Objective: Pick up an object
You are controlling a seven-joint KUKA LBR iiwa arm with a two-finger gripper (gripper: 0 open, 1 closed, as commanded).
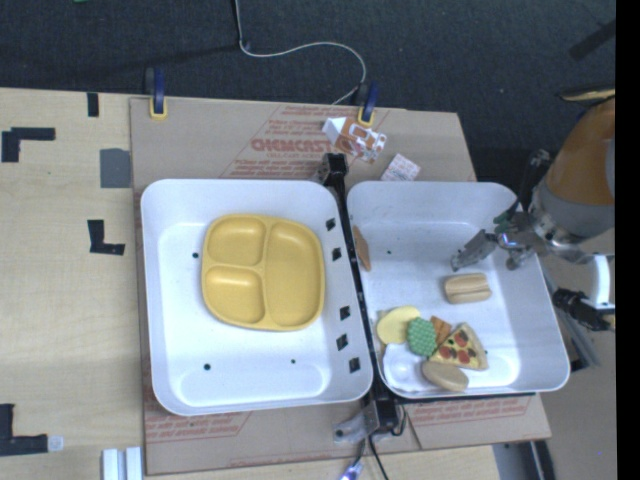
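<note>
In the right bin [400, 213] lie a tan bread roll [467, 288], a yellow round piece [397, 325], a green piece [422, 337], a pizza slice [462, 346] and a tan oval piece [445, 375]. A thin brown piece [361, 249] lies against the bin's left wall. My gripper [478, 250] hangs over the bin's right part, just above and beside the bread roll, with nothing between its fingers that I can make out. The grey arm with its orange band [590, 163] comes in from the right.
The left bin [170, 268] holds a yellow divided plate [264, 271]. Black clips join the two bins along the middle. Paper tags [355, 140] and a cable lie on the cardboard behind the bins. The right bin's upper left floor is bare.
</note>
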